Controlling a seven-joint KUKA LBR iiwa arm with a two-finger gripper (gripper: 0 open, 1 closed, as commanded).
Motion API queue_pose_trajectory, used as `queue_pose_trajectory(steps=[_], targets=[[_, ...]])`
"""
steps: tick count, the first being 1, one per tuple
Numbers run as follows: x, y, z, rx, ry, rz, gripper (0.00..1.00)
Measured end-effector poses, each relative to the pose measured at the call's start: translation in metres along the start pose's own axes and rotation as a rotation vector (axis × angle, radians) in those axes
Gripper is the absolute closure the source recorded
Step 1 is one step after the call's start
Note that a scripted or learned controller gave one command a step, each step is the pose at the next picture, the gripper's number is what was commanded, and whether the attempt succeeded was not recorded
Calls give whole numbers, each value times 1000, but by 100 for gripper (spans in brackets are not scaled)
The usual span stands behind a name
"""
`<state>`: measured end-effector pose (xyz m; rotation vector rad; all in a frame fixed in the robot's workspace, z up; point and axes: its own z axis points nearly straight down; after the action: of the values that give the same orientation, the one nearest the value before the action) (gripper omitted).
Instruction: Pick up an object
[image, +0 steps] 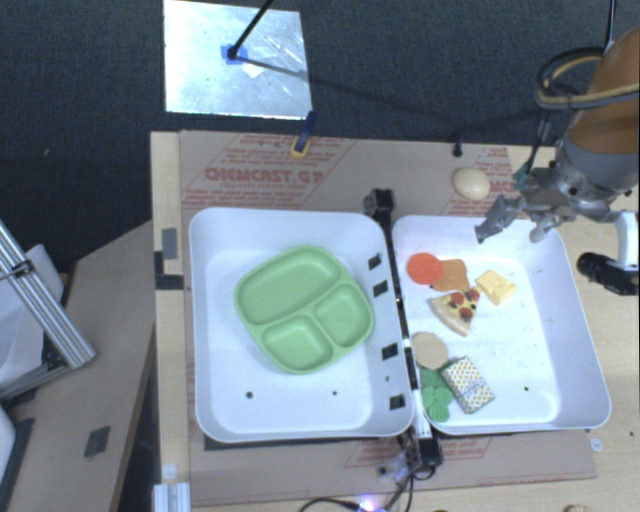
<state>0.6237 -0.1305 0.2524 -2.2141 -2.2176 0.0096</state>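
Fingers spread apart, the gripper (518, 223) hovers empty over the right bin's (570, 330) far edge, apparently poised to descend. Candidates cluster nearer the divider: cheese wedge (496, 286), pizza slice (455, 309), orange disc (424, 267).

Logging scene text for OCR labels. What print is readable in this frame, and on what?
"CHEMCAST G P" in red, on the brown board under the two bins; last letters uncertain.
More red print on the same board beside the egg-shaped object, and along its front edge below the right bin: too blurred to read.
The small patterned box in the right bin: pattern only, nothing legible.
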Motion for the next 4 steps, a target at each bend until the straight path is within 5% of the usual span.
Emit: queue_pose_trajectory(steps=[1, 4], targets=[[0, 2, -7, -11, -2, -2, 0], [8, -14, 146, -7, 0, 0, 0]])
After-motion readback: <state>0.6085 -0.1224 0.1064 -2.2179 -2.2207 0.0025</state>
